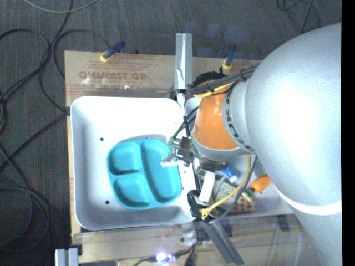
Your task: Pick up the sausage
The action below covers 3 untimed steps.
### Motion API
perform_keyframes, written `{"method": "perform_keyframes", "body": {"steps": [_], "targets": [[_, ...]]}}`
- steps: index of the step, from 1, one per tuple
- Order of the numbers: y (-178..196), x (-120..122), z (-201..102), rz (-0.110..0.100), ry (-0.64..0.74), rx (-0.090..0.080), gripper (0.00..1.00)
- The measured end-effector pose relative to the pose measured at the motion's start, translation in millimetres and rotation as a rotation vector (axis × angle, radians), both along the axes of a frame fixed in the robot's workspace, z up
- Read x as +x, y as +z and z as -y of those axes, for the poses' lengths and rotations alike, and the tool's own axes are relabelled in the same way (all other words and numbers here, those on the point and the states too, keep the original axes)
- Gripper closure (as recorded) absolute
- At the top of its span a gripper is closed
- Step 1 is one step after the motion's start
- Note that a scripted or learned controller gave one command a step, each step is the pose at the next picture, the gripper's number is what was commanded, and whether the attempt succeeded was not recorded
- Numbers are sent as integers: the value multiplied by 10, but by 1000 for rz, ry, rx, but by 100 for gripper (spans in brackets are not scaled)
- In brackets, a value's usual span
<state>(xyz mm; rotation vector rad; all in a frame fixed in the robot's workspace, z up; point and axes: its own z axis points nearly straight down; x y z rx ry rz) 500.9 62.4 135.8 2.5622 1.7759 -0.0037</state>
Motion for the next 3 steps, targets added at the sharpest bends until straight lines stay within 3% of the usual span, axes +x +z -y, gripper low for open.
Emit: {"method": "perform_keyframes", "body": {"steps": [1, 2, 3], "targets": [[474, 560, 918, -16, 178, 17, 0], [-469, 460, 1832, -8, 358, 15, 0], [-473, 778, 1571, -4, -57, 17, 0]]}}
